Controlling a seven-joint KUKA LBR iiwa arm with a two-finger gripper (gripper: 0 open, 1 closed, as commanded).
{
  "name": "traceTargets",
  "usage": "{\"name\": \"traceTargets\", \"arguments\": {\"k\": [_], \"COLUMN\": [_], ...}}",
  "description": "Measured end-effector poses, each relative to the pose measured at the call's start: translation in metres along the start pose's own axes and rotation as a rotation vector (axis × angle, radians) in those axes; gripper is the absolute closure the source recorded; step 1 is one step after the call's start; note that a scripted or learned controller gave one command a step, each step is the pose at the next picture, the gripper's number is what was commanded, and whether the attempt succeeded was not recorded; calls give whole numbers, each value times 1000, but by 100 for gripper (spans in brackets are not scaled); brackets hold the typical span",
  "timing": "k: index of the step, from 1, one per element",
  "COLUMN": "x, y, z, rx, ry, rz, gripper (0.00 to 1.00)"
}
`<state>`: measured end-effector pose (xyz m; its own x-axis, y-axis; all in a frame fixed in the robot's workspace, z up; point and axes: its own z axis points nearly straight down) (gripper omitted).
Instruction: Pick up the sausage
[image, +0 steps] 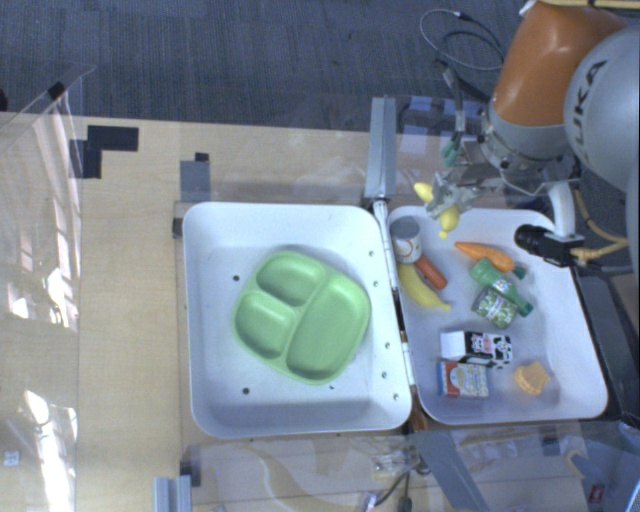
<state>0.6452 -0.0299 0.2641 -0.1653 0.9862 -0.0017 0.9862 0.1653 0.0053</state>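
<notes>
The sausage (431, 271), a short red-orange piece, lies in the left part of the right bin (590, 385). It sits beside a yellow banana (421, 288) and just below a small grey can (405, 240). My gripper (445, 200) hangs over the bin's far left corner, well above and behind the sausage and apart from it. A yellow object (449, 218) shows right at the gripper; whether it is held is unclear.
The right bin also holds a carrot (485, 255), a green bottle (498, 290), a black-and-white carton (478, 346), a small red-and-white box (463, 378) and an orange piece (533, 377). A green divided plate (300, 315) lies in the left bin (210, 400).
</notes>
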Motion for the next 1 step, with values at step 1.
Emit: {"name": "traceTargets", "arguments": {"k": [1], "x": [0], "y": [0], "z": [0], "rx": [0], "ry": [0], "rz": [-1], "gripper": [0]}}
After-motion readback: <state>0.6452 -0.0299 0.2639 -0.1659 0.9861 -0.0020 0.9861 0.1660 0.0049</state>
